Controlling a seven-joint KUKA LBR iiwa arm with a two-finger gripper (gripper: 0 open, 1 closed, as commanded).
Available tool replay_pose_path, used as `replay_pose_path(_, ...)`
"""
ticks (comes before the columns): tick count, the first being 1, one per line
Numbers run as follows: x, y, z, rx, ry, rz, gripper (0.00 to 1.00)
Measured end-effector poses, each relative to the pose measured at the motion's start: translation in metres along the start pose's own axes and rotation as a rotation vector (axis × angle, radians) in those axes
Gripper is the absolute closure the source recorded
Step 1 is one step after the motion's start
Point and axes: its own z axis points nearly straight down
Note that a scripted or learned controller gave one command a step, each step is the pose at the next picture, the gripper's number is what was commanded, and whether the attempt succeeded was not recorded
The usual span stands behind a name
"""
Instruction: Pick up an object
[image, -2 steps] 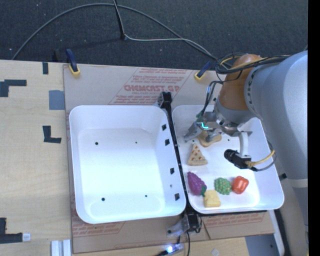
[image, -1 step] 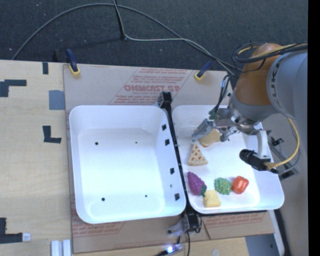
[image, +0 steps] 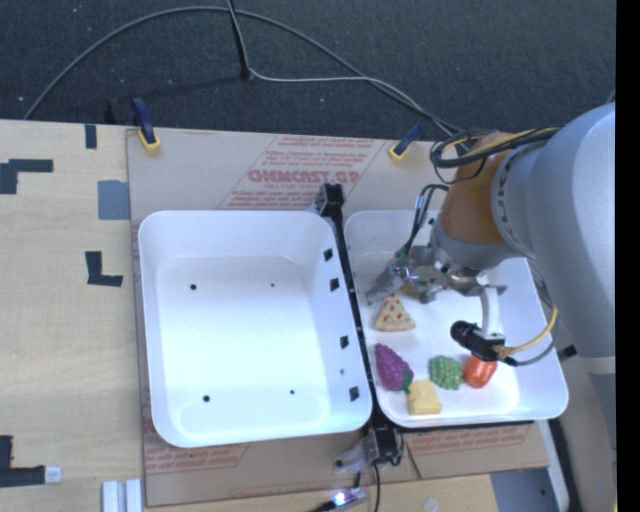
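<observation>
Several toy foods lie in the right bin (image: 520, 400): a tan pizza wedge (image: 394, 317), purple grapes (image: 392, 366), a green broccoli piece (image: 446, 372), a red-orange pepper (image: 481, 372) and a yellow piece (image: 424, 399). My gripper (image: 400, 290) is low in this bin, just above the pointed top of the pizza wedge. It is open, one finger on either side of the wedge's tip, and holds nothing. The arm's wrist and orange band rise behind it to the right.
The left bin (image: 160, 240) stands beside the right one, with a black divider clip row (image: 345, 300) between them. A black cable with a connector (image: 470, 338) hangs over the right bin near the pepper. Blue-yellow clamps (image: 147, 132) hold the board's far edge.
</observation>
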Motion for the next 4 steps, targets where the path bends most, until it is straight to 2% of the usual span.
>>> replay_pose_path(1,-0.004,-0.020,-0.001,-0.011,0.000,-0.001,0.00)
replay_pose_path(2,-0.018,0.068,0.000,-0.011,-0.001,-0.004,0.00)
replay_pose_path(3,0.021,0.009,-0.171,-0.017,0.002,-0.004,0.00)
replay_pose_path(4,-0.013,0.044,-0.109,-0.003,-0.001,0.001,0.00)
